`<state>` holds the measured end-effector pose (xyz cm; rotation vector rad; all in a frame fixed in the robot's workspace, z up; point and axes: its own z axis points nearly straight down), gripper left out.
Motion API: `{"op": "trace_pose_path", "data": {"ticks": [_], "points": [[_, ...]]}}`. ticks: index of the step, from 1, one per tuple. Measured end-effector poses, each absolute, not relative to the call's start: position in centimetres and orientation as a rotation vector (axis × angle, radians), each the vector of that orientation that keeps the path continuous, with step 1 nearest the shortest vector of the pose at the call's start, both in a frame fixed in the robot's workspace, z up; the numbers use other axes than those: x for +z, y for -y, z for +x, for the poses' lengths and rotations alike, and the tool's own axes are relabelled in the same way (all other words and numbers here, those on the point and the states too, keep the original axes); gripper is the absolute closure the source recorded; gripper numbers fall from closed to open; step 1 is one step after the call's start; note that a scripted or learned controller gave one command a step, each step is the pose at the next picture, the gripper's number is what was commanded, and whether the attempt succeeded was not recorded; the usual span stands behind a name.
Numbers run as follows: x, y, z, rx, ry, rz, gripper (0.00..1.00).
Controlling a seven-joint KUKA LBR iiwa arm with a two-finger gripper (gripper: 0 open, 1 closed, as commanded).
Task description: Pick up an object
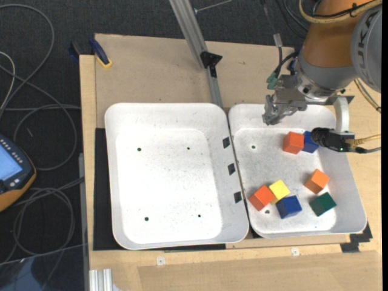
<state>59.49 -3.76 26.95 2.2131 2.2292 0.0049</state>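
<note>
Gripper [274, 115] hung over the far edge of the right bin [348, 214], near its far left corner, below the grey wrist and orange band of the arm [332, 35]. Whether the fingers were apart or together could not be told; nothing was seen between them.

Nearest blocks: an orange cube [293, 142] touching a blue cube [310, 142], toward the bin's far right. Nearer the front edge, a second orange cube [317, 180] sat just beside a green cube [322, 204]. At the front left lay a cluster: red-orange cube [263, 197], yellow cube [279, 190] and another blue cube [289, 206], touching or nearly so.

Left bin [121, 126] lay alongside the right bin on the bench [151, 59].
</note>
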Motion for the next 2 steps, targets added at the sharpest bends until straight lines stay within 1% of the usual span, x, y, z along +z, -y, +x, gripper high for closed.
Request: {"op": "trace_pose_path", "data": {"ticks": [1, 2], "points": [[25.4, -1.1, 59.8, -0.001, -2.230, 2.218, 1.00], [24.9, -6.6, 59.1, 0.000, -2.231, 2.216, 1.00]]}}
